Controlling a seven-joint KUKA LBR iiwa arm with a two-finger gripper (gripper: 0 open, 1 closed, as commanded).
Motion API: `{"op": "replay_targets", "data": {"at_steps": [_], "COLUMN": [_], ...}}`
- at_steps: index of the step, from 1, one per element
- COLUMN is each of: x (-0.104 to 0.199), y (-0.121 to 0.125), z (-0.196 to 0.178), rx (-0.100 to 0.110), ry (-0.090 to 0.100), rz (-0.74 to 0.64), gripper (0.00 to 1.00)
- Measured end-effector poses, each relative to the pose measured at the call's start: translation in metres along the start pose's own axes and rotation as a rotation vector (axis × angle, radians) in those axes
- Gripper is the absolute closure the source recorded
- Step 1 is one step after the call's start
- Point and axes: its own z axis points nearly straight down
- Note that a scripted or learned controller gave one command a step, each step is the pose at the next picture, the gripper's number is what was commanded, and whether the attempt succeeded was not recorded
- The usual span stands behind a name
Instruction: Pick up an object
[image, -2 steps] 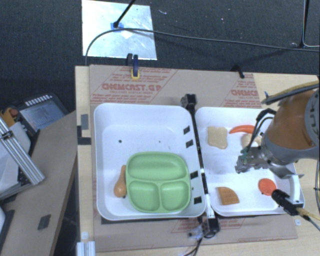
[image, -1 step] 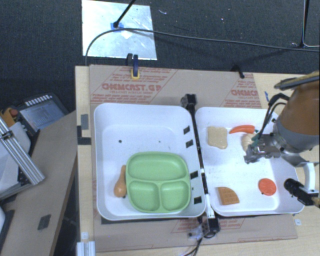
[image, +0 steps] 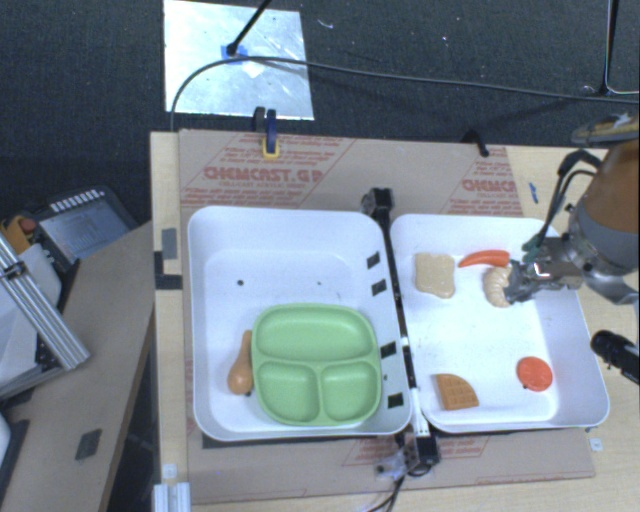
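You are watching the grey two-finger gripper (image: 516, 283) reaching down beside a pale, rounded shrimp-like toy (image: 495, 288) in the right white bin (image: 580, 345), nothing lifted yet, its finger state impossible to tell.

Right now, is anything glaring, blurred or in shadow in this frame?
Camera view: strong glare on the metal sheet at the top; the bins are evenly lit with soft shadows; the hand looks slightly blurred beside the pale food piece.
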Motion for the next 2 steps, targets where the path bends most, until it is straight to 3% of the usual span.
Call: {"op": "replay_targets", "data": {"at_steps": [2], "x": [0.119], "y": [0.015], "z": [0.020], "rx": [0.007], "ry": [0.004], "rz": [-0.005], "gripper": [1.00]}}
